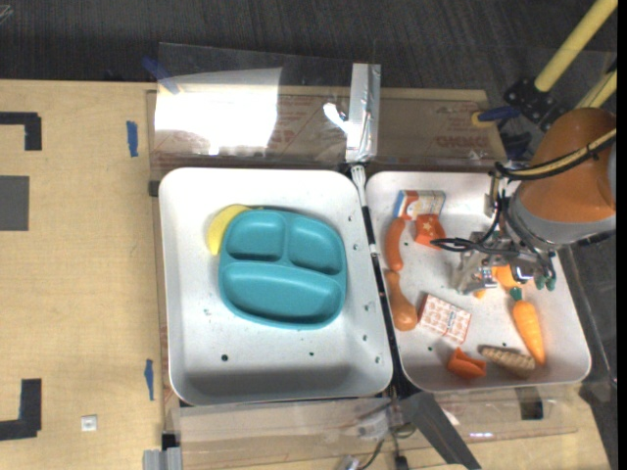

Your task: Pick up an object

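Entry, my remote log. Step in hand, as I judge it: the reach-down, grasp not yet made.

Pincer [487, 274]: low inside the right bin [578, 360], under the orange-banded wrist. Whether it is wide or narrow I cannot tell; cables and glare hide the tips. Nothing visibly held.

Candidate things, all in the right bin:
- Carrot [527, 329], just beside the pincer on its near-right side, lying free with its tip toward the front wall. Likeliest target, I reckon.
- Small orange piece [504, 275], touching or just under the pincer; too blurred to name.
- Patterned packet [444, 318], flat, near the middle.
- Long orange sausage-like item [397, 272], along the left wall.
- Orange-and-white packet [423, 215], at the back.
- Orange wedge [465, 363] and brown biscuit-like stick [507, 359], at the front wall.

Next move calls for: centring over one item, then closing squarely; the carrot's taper may let it slip.

Obstructions: items crowd the pincer closely, so a neighbour may be nudged.

Left bin [196, 341]: teal divided tray [282, 266], a yellow thing [223, 225] partly beneath its back-left edge. Well apart from the pincer.
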`<state>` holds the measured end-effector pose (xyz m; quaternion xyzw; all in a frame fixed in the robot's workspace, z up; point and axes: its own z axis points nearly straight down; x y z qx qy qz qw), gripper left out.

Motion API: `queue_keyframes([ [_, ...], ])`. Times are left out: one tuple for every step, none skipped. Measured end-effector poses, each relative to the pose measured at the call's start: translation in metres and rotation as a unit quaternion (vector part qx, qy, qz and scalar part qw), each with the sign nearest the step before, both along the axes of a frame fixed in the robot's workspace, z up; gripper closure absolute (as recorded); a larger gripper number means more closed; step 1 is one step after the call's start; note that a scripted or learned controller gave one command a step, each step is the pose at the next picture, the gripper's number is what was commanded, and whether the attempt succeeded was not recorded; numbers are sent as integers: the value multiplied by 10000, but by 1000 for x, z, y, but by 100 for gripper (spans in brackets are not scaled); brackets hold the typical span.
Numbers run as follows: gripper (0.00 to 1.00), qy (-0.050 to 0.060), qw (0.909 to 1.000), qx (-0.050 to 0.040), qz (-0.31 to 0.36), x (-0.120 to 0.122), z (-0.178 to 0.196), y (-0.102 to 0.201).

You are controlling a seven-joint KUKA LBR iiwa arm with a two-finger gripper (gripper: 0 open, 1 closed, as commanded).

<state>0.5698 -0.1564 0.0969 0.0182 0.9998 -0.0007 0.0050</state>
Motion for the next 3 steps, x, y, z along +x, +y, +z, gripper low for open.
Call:
queue_keyframes([
  [100, -43, 10000, -7, 6, 2, 12, 1],
  [100, -47, 9987, -15, 515, 23, 143, 19],
  [100, 61, 9910, 14, 1335, -19, 16, -19],
])
